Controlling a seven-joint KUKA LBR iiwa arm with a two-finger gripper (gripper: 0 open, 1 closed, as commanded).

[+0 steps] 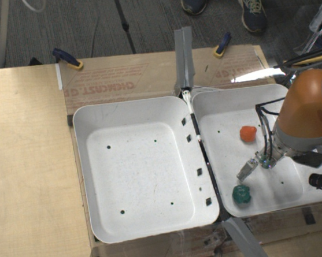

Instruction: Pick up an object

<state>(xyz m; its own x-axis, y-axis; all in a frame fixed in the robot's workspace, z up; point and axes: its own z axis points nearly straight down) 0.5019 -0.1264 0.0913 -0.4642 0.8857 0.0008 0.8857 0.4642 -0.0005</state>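
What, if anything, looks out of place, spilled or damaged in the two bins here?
Nothing stands out. The right bin holds an orange ball and a green ball, lying apart and intact. The gripper hangs between them, touching neither. The left bin sits square beside it.

One fixed camera looks down at a slant on both white bins (84,163), seemingly from fairly high, the arm (307,107) entering right.
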